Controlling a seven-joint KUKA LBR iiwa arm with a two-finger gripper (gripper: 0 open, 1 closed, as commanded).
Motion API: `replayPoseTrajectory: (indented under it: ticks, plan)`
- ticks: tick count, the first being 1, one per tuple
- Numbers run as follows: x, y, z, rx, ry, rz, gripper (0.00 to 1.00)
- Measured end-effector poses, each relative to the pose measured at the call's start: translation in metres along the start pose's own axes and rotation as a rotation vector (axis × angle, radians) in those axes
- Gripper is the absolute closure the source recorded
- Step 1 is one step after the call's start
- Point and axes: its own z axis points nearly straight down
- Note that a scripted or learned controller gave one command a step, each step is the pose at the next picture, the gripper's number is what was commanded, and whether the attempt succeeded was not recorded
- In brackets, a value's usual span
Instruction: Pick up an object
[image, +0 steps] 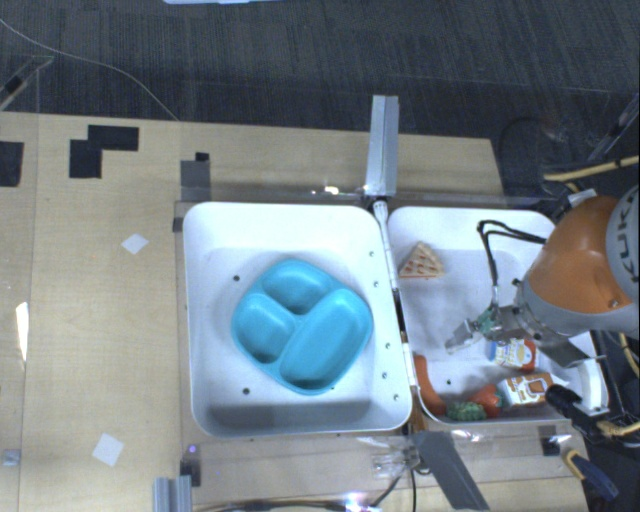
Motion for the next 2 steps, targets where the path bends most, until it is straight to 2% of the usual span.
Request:
replayPoseTrajectory:
  ticks: [1,2]
  plan:
    - [-0.0876,-0.019,0.0125,0.011,-0.005,-0.143,0.0]
    - [-0.0848,-0.017,0.0126,0.008,-0.003,0.019,0.0]
